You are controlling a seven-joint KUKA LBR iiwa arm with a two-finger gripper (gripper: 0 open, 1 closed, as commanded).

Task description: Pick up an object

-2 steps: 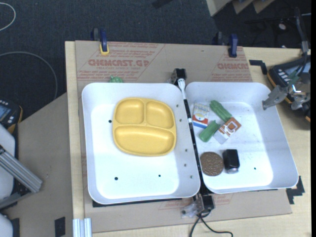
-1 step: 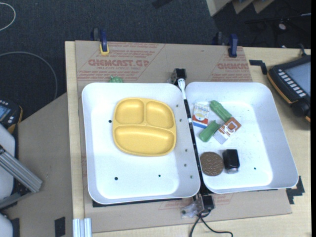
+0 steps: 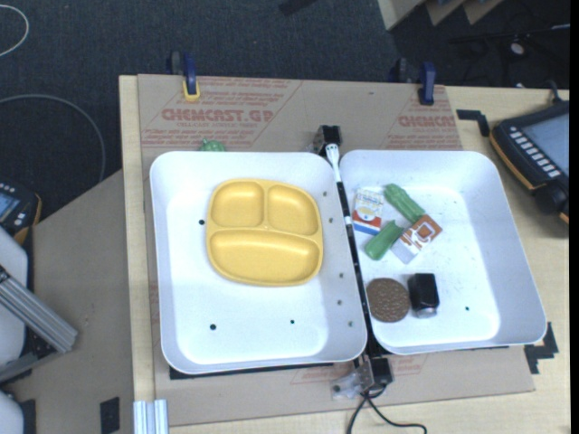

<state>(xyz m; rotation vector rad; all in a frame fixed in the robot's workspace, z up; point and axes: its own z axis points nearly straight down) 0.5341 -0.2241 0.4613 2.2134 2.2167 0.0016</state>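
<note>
The right bin (image 3: pixel 488 242) holds several small objects. A brown round cookie-like disc (image 3: pixel 388 299) lies near its front left, with a black block (image 3: pixel 423 294) right beside it. Two green cylinders lie further back, one (image 3: pixel 403 202) slanted toward the middle and one (image 3: pixel 383 240) below it. A small white, red and blue carton (image 3: pixel 367 212) sits at their left, and an orange and white carton (image 3: pixel 418 235) at their right. The left bin (image 3: pixel 181 297) carries a yellow divided plate (image 3: pixel 265 231) with three compartments.
Both bins rest on a cardboard sheet (image 3: pixel 271 107) held by two clamps (image 3: pixel 189 75) at the back. A handheld control pendant (image 3: pixel 541 147) lies at the far right. A small green object (image 3: pixel 213 146) sits behind the left bin. Cables run at the front.
</note>
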